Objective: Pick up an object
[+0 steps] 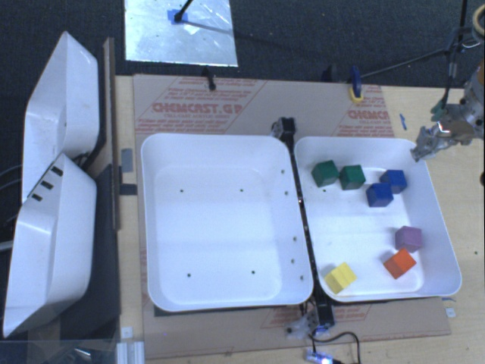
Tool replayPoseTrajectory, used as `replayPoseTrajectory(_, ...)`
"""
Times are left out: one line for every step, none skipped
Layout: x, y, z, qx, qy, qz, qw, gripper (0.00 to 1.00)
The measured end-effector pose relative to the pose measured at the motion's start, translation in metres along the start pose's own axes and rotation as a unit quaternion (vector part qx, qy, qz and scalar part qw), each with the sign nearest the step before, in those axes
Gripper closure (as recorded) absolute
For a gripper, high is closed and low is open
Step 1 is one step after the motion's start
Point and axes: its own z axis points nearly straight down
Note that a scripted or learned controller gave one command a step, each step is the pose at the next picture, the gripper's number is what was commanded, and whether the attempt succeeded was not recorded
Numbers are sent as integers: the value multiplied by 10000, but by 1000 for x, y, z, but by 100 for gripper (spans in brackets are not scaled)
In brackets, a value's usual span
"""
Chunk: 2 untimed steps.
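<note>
Status: pick not yet begun. No object is lifted; all seven blocks lie on the floor of the right bin (436, 226), taken here as the landmark.

Contents, by place in the right bin:
- Two green blocks (325, 173), (352, 177), far left part, just beside each other.
- Two blue blocks (393, 180), (379, 194), far middle, touching or nearly so.
- Purple block (408, 238), near right part.
- Orange block (399, 263), just beside the purple one, toward the near rim.
- Yellow block (340, 277), near left corner, well apart from the others.

Left bin (227, 146): beside the right bin, both on the table.

Arm: enters from the right edge, above the right bin's far right corner. The gripper (424, 149) points down and left toward that corner, over the rim rather than over any block. Whether it is wide or narrow cannot be told; nothing is seen in it.

Remaining, as judged: choose a block, move in over the bin, descend, close, lift. The blue pair lies nearest the gripper, but their closeness may hinder a clean grasp; the yellow block stands freest.
</note>
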Motion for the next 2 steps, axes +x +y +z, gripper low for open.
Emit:
replayPoseTrajectory(0, 0, 0, 0, 0, 0, 10000, 0)
replayPoseTrajectory(-9, 0, 46, 16, 4, 4, 10000, 0)
